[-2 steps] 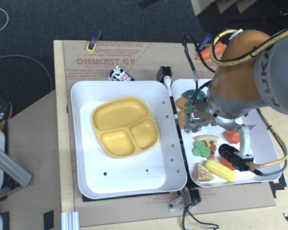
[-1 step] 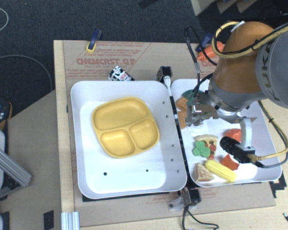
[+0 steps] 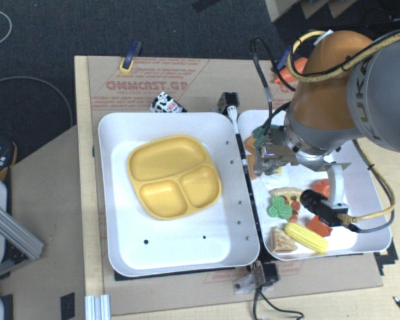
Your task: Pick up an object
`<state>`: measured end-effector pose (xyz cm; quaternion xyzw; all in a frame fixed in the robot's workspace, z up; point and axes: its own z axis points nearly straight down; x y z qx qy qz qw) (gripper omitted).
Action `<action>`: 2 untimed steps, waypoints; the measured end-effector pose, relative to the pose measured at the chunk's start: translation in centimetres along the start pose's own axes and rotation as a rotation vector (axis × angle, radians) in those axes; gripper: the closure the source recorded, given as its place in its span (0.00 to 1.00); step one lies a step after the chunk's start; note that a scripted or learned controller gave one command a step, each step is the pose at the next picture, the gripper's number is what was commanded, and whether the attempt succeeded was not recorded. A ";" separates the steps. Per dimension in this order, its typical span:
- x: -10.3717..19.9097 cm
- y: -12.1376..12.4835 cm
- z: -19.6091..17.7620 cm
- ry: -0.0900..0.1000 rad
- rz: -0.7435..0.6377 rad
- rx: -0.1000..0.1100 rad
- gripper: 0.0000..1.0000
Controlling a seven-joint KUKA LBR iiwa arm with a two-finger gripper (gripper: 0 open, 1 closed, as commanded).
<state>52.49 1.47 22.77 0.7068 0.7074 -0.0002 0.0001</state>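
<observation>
Gripper point(image 3: 270, 157) low at right bin's point(image 3: 373, 235) left edge, finger state unreadable; nothing visibly lifted, pick still undone.

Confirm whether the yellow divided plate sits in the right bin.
No. The yellow divided plate lies in the left bin; the right bin holds small toy foods.

Left bin point(image 3: 113, 179): smooth white plastic, faint sheen. Divided yellow plate point(image 3: 174, 177): glossy moulded plastic, soft highlights on its ridges. Bench top point(image 3: 153, 79): matt brown cardboard, printed red. Arm's orange band point(image 3: 330, 79): smooth, satin-gloss shell. Gripper point(image 3: 272, 157): dull grey, probably metal; view unclear. Toy corn cob point(image 3: 305, 236) and green toy point(image 3: 278, 209): shiny plastic. Floor point(image 3: 53, 19): dark, rough carpet.
</observation>
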 end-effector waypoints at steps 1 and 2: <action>-0.4 -0.2 -0.6 0.000 0.001 -0.003 1.00; -0.7 -0.2 1.2 0.001 0.002 0.004 1.00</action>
